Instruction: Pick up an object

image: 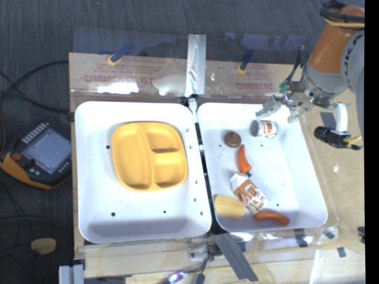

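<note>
My gripper (277, 112) hovers over the back right corner of the right bin (308, 176), open, with nothing between its fingers. Just below it a small silver and red can (265, 128) lies on its side. Further left sits a brown round piece (232, 138), and under that a slim orange carrot-like item (243, 158). An orange and white carton (249, 194), a pale yellow lump (229, 206) and a reddish sausage (272, 218) lie near the bin's front edge.
The left bin (95, 206) holds a yellow divided plate (149, 154). A raised rim runs between the two bins. A handheld pendant (41, 152) lies on the floor to the left, off the bench.
</note>
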`<act>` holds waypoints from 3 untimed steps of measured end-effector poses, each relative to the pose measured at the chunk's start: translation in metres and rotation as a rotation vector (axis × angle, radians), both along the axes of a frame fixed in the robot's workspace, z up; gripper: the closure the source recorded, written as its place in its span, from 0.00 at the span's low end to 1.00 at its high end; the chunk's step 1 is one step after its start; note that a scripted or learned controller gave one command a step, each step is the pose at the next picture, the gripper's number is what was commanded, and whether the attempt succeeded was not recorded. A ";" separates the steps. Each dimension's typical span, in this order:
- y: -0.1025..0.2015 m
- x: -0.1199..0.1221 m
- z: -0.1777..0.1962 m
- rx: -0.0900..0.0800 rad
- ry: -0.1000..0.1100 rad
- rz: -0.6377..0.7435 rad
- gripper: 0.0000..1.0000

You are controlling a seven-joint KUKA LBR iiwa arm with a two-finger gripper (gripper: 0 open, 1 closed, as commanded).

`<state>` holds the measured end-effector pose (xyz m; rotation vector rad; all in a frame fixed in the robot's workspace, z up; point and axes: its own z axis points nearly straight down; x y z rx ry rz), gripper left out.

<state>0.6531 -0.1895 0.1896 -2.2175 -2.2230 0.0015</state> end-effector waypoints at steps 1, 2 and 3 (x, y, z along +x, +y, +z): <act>0.006 0.016 -0.091 -0.007 -0.007 0.030 0.00; 0.006 0.017 -0.079 -0.012 -0.009 0.032 1.00; 0.076 -0.006 0.027 -0.003 -0.002 0.144 1.00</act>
